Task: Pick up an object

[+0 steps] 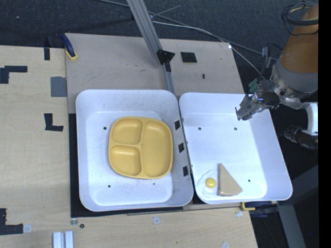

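Tray in L bin; wedge beside egg, R bin.

Robotics lab. Taped wooden desk, two white bins, loose cables. KUKA arm at right.

A yellow sectioned plate lies flat in the left bin, three compartments facing up, well away from the jaws and to their left. In the right bin, a tan wedge lies flat, pointed end toward the jaws, well below them near the front wall. A small yellow round piece sits just beside the wedge's left edge.
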